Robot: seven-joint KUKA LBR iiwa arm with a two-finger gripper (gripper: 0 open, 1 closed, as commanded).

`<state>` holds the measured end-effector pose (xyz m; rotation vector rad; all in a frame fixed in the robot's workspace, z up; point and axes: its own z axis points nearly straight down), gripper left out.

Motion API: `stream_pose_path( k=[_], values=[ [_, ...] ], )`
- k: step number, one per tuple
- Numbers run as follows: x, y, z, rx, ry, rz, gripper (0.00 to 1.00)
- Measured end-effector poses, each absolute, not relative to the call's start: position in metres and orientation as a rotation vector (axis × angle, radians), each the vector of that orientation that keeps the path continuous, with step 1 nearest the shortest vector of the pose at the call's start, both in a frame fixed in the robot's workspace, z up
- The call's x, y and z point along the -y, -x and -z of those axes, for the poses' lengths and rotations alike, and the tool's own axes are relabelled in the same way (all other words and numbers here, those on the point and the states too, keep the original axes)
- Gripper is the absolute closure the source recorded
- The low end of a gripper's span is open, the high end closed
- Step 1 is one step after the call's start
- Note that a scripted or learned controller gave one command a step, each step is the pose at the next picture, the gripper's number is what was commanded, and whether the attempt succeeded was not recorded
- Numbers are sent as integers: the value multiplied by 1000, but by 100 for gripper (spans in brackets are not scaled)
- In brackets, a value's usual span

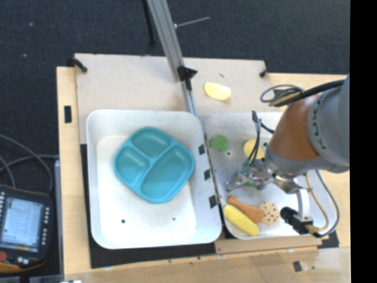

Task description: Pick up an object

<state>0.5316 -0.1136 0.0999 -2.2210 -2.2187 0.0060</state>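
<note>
Two gripper (242, 178) fingers spread, empty, above right bin (235, 125).

A tan counter (129, 84) carried two shallow white bins side by side. The left bin (100, 217) held a teal divided tray (154, 164), lying toward its twelve o'clock side. A grey metal pole (168, 31) ran from the top edge down to the bins' shared corner. At eight o'clock, off the counter, sat a pendant with a lit screen (20, 220) and black cables (23, 152) above it
</note>
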Motion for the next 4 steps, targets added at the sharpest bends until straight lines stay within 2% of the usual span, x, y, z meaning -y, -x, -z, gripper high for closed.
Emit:
stream_pose_path(
  k=[1,3,4],
  values=[
    [114,-534,-114,2218,2229,6,100],
    [130,-542,-231,2230,2224,8,100],
    [131,-543,-276,2230,2222,6,100]
  ],
)
